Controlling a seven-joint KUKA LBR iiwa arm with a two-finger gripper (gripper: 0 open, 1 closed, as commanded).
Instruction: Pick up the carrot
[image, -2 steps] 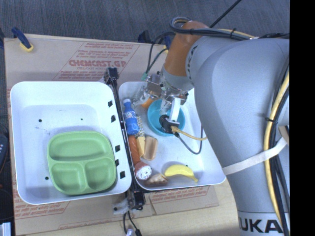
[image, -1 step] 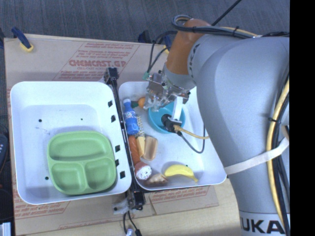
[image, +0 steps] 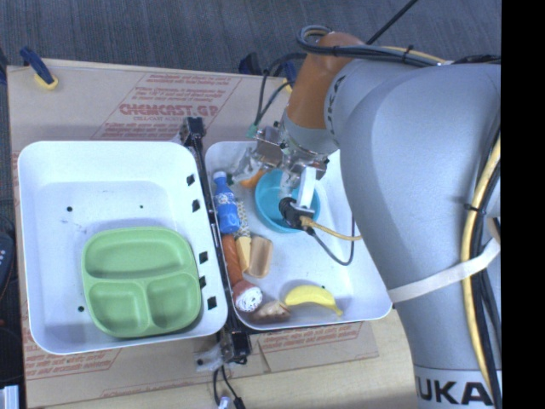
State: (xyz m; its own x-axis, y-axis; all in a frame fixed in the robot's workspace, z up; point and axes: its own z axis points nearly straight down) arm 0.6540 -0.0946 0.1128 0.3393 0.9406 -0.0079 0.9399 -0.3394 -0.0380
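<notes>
Along the left wall of the right bin (image: 362, 288), approx. mid-length, the carrot (image: 232, 261) is seen lying lengthwise, orange, just beside the divider btw. the two bins. Its upper end is touched by the blue-labelled bottle (image: 226, 209); a pale bread-like piece (image: 257, 256) lies just right of it, and a small round red-and-white item (image: 248, 298) sits at its lower end. Nearby, at the bin's front, a brownish pastry-like item (image: 272, 311) and a yellow banana (image: 312, 297) are seen. A blue bowl (image: 274, 204) sits further back, partly covered by the arm's wrist hardware.

The gripper (image: 266, 162) is lowered into the back of the right bin, above the bowl's far edge, well apart from the carrot. A small orange bit shows next to it, unidentifiable. Whether the jaws are open or closed can't be told; they are hidden by the wrist assy. and cables.

In the left bin (image: 51, 177) a green divided plate (image: 140, 281) is seen toward the front. Both bins rest on cardboard (image: 128, 100) w/ red print.
</notes>
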